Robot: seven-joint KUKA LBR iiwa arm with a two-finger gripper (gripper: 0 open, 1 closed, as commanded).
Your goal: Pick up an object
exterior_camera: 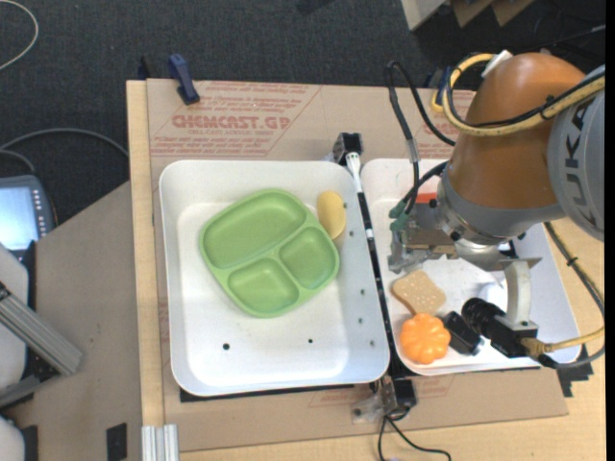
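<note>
In the right bin [557, 286], a tan slice of toast [420, 293] lies near the left wall. An orange pumpkin-like toy [424, 339] sits just in front of it at the bin's front left corner. My gripper [415, 246] hangs low over the right bin's left side, directly behind the toast, under the big orange and grey wrist that hides much of that bin. In the left bin [183, 257] rests a green divided plate [269, 253], and a small yellow oval object [331, 214] lies against the plate's right rim.
The two bins meet along a raised divider wall [370, 257] just left of the gripper. The bench is a brown board [231, 118] with a blue clip [183, 77] at its back left. Cables loop above the wrist.
</note>
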